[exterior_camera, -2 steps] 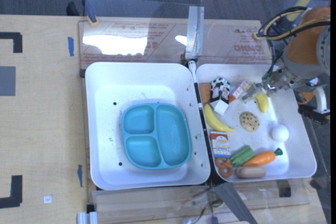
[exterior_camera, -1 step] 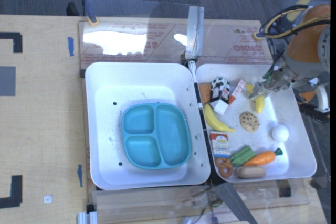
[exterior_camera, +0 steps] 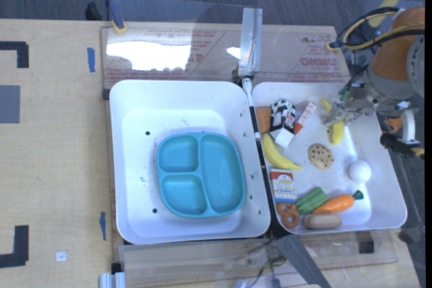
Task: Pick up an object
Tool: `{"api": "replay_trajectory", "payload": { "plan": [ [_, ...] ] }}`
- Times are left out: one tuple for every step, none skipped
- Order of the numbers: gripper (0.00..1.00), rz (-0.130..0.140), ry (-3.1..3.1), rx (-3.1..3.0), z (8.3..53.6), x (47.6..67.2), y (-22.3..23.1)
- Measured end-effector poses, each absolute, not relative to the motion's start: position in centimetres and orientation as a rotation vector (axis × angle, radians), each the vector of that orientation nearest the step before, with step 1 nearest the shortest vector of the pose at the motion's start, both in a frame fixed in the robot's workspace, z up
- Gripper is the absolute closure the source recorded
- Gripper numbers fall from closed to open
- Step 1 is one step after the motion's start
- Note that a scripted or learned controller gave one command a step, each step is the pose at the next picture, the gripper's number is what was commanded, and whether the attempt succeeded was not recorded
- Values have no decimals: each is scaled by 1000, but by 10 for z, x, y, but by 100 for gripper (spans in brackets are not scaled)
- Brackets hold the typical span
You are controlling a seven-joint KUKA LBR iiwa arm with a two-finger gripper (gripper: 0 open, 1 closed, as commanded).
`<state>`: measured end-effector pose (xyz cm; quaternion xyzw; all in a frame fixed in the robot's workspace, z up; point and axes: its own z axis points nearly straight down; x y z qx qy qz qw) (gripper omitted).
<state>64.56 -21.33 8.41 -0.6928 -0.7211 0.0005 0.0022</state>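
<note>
A: Where is your tool [exterior_camera: 339, 112]?
B: Low over the right bin [exterior_camera: 386, 165], just above a small yellow piece [exterior_camera: 336, 133] near the far wall.
A: Clenched or released?
B: I cannot tell. The blue tray [exterior_camera: 200, 174] sits in the left bin [exterior_camera: 128, 145].

Two white bins [exterior_camera: 128, 145]; one blue tray [exterior_camera: 200, 173]; one banana [exterior_camera: 278, 154]; one cookie [exterior_camera: 320, 156]; one carrot [exterior_camera: 332, 204].

Glossy plastic tray [exterior_camera: 200, 174], wooden bench [exterior_camera: 54, 165]
</note>
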Motion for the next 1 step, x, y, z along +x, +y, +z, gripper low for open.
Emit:
{"api": "replay_trajectory", "payload": {
  "plan": [
    [100,-7,-2112,-2331,199,609,-156]
  ]
}}
